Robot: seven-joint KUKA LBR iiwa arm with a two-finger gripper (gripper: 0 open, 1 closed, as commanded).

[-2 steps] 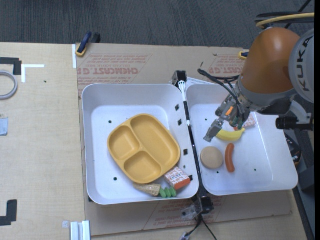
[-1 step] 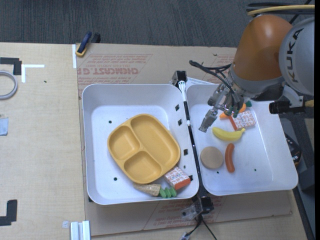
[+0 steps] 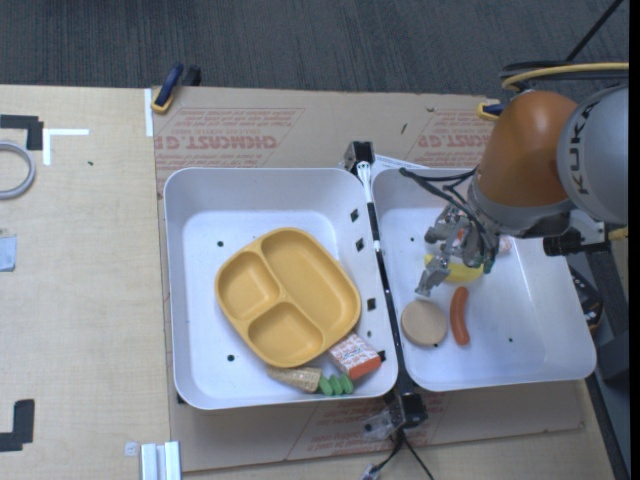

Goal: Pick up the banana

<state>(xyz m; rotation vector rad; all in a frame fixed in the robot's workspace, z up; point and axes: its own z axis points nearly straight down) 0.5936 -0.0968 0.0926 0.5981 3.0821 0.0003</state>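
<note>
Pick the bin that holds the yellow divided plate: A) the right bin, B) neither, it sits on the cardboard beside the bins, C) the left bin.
C. The yellow divided plate lies inside the left bin, while the end effector is over the right bin, beside the sausage.

A dark grey carpeted floor [image 3: 300, 18] runs along the far side, beyond the pincer [image 3: 450, 258]. The light wooden surface [image 3: 80, 298] spreads well to the pincer's left, marked with black tape corners [image 3: 22, 128] and white tape [image 3: 65, 133]. A sheet of printed brown cardboard [image 3: 260, 128] lies under both bins. Lighting is even and soft.
</note>
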